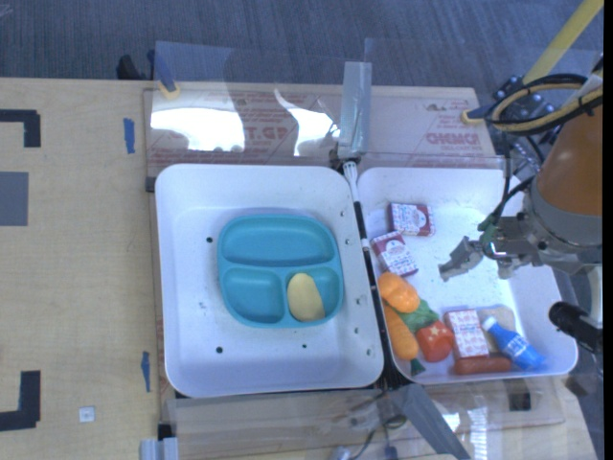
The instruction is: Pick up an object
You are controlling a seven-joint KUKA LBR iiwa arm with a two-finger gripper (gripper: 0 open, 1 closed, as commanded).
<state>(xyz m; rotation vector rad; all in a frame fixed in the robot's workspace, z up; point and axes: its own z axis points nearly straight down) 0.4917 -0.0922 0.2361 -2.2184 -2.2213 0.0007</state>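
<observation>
My gripper (458, 259) hangs over the middle of the right bin (450, 185), open with nothing between its fingers. Left of it lie two red-and-white packets (410, 218) (393, 254). Below it sit an orange vegetable (399, 292), a second orange piece (402, 337), a red pepper (435, 341), a third red-and-white packet (466, 332), a blue bottle (515, 346) and a red sausage (484, 364). The gripper touches none of them.
The left bin (182, 257) holds a teal divided tray (273, 247) with a yellow potato-like object (305, 297) in its lower right compartment. A ridge (362, 257) separates the two bins. Cables (522, 103) and the arm's orange band (579, 166) stand at the right.
</observation>
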